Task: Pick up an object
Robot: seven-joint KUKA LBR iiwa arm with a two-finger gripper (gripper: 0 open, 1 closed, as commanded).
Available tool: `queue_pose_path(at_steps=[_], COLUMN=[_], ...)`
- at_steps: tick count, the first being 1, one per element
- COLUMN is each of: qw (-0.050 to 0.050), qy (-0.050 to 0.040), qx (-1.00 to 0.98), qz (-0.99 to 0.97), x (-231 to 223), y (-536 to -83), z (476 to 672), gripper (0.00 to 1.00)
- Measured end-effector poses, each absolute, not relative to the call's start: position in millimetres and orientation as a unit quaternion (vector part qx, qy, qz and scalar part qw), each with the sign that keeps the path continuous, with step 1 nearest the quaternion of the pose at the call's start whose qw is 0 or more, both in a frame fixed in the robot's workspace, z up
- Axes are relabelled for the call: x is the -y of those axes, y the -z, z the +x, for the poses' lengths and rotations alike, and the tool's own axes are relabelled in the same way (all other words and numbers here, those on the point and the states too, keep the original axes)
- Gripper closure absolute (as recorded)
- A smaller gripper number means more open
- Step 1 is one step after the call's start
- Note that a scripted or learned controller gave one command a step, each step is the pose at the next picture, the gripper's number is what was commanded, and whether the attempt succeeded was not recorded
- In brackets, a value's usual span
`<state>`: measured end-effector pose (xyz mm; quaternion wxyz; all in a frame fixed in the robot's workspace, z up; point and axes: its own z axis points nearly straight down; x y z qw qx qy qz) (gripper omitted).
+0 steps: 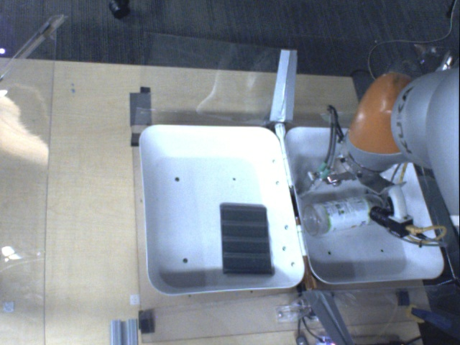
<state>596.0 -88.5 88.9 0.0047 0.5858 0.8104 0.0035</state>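
The grey arm with its orange band (379, 113) leans in from the right of the frame, over the right-hand shallow white bin (424, 264). There a clear plastic bottle with a pale label (338, 215) lies on its side, centre-right. The gripper (327, 175) hovers just above it; whether clenched or released, I cannot tell. The bottle looks light, smooth and apt to roll (best pinched across its middle). A black ribbed rectangular block (246, 238) lies flat in the left bin (165, 192).
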Motion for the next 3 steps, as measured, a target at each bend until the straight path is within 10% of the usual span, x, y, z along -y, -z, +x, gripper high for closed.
queue_pose_path(at_steps=[1,2,3], qw=[0.002,0.007,0.009], qy=[-0.0017,-0.0040,-0.0105], qx=[-0.847,-0.842,-0.843], qz=[0.532,0.539,0.537], x=[90,94,88], y=[-163,-90,-103], z=[525.0,495.2,499.9], gripper=[0.00,0.00,1.00])
